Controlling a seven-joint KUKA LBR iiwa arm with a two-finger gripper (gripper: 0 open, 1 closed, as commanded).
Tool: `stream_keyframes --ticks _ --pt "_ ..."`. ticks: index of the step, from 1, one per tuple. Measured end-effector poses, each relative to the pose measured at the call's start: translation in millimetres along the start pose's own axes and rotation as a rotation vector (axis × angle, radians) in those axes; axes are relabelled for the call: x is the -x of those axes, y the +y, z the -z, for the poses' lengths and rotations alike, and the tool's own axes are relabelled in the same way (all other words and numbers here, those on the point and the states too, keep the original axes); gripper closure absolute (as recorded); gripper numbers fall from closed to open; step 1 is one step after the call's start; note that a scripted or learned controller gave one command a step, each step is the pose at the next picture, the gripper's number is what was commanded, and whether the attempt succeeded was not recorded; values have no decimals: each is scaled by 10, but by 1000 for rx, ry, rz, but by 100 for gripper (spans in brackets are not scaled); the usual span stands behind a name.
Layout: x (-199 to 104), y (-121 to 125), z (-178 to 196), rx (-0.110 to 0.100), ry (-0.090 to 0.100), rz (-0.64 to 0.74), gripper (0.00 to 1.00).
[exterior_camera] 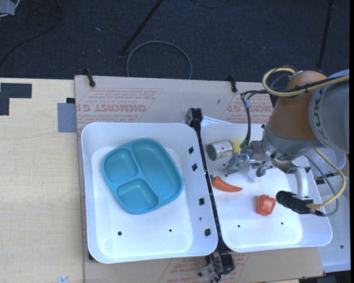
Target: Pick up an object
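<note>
The gripper [248,165] is poised low in the right bin [283,240], near a metal can [220,150]; whether it is open cannot be told. Nothing is seen lifted, so an orange pepper [226,186] and a red object [265,204] remain to be picked.

Red print on the cardboard sheet [125,105] under the bins, upside down, reads roughly "CHEMCRZT", uncertain

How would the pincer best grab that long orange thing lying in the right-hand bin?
Probably from straight above, closing across the middle of the long orange thing. It lies flat on the right bin floor, slim and elongated, with bare floor along both long sides for the fingers. The silver can sits above it, apart, so it should not interfere.
</note>
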State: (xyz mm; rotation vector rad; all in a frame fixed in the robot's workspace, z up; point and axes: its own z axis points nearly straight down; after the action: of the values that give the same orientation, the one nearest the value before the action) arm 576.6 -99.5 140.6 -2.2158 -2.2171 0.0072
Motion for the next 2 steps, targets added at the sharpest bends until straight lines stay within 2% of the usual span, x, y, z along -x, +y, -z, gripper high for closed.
stream_keyframes --ticks 1,2 --pt "32 29 -491 18 -10 -6 0" --pt "28 3 -394 7 -3 -10 100"
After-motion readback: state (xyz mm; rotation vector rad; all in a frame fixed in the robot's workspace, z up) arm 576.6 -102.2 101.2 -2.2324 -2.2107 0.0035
